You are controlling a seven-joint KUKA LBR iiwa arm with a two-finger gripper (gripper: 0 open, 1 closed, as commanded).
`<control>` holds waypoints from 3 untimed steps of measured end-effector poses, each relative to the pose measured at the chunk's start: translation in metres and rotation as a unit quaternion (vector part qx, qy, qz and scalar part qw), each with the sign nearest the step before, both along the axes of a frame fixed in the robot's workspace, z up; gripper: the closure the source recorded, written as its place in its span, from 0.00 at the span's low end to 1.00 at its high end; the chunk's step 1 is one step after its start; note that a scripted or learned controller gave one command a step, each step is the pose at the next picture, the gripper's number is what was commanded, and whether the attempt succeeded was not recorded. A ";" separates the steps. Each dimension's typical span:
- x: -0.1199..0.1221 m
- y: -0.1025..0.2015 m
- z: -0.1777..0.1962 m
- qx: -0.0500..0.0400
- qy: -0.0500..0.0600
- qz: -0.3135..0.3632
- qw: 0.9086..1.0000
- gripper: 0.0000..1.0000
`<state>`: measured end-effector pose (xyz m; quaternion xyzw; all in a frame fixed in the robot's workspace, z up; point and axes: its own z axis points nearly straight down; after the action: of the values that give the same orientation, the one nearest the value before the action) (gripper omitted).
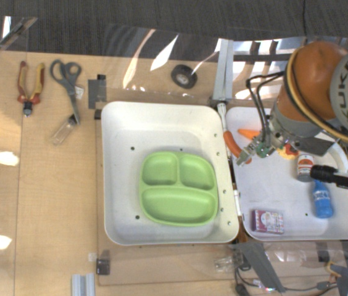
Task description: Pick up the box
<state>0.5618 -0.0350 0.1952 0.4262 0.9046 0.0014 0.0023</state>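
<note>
Looking down: you see two white bins side by side on a pale wooden tabletop [38, 184].
Box: the box [267, 221] lies flat near the front edge of the right bin [285, 184], a small rectangle with a pink and purple printed face and a light border.
Box axis: its long axis runs left to right, nearly parallel to the bin's front rim; you cannot tell which end is the top.
Arm: the arm [322, 85] comes in from the right, grey with a glossy orange band, black cables looped round it.
Pincer: the pincer [254, 150] hangs over the rear left of the right bin, well apart from the box; you cannot tell how wide it stands, and nothing shows between its fingers.
Near the pincer: an orange carrot-shaped piece [248, 132] and a slim red-orange piece [231, 142] lie close to the bin's left wall.
Right side of bin: a small white bottle with a red label [305, 165] and a blue bottle [323, 202].
Left bin: the left bin [124, 134] holds a smooth green divided plate [179, 187] with three compartments.
Tabletop beyond: pliers [29, 85] with red handles, grey scissors [68, 82] and a dark tape roll [184, 75].
</note>
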 end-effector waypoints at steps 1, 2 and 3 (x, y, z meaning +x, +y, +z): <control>-0.020 -0.059 -0.102 0.000 0.002 -0.097 0.995 1.00; 0.001 -0.036 0.003 0.000 0.001 -0.145 0.989 1.00; -0.039 0.022 0.035 0.001 0.002 -0.211 0.978 1.00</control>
<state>0.5226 -0.0126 0.2301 0.6073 0.7945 0.0009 0.0007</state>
